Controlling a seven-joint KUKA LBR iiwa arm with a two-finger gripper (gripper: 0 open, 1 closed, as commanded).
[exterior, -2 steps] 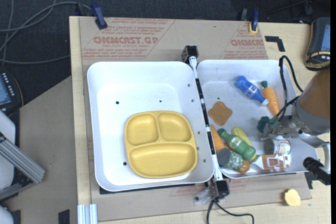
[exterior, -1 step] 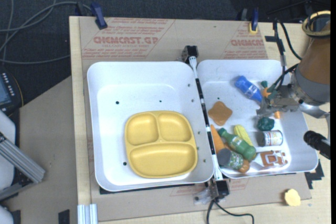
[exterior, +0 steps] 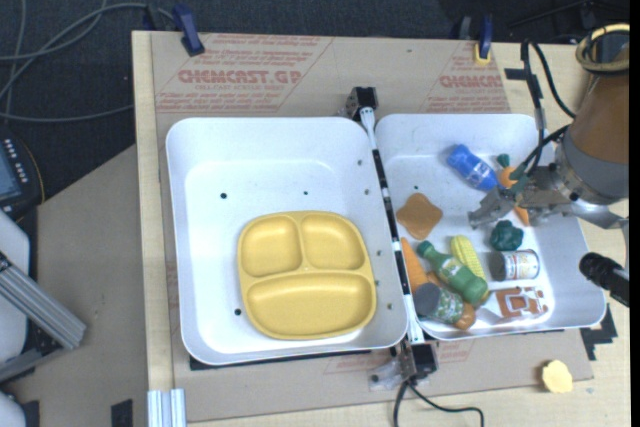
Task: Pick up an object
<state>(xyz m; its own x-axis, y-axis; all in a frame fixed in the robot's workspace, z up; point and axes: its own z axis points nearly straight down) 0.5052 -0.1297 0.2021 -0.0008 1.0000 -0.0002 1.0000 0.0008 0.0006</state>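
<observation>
The right bin (exterior: 440, 130) holds several small items: a blue bottle (exterior: 470, 165), a brown flat piece (exterior: 420, 213), a green bottle (exterior: 452, 271), a yellow corn cob (exterior: 467, 255), a dark green lump (exterior: 506, 236) and a white can (exterior: 518, 265). My gripper (exterior: 497, 207) hangs low over the right bin's middle, between the blue bottle and the dark green lump, with an orange item (exterior: 512, 178) just behind it. I see nothing held in it.
The left bin (exterior: 200, 155) holds a yellow divided plate (exterior: 305, 273). An orange-and-white item (exterior: 521, 303) and a grey piece (exterior: 428, 297) lie near the right bin's front rim. A small yellow object (exterior: 557, 375) lies on the bench outside the bins.
</observation>
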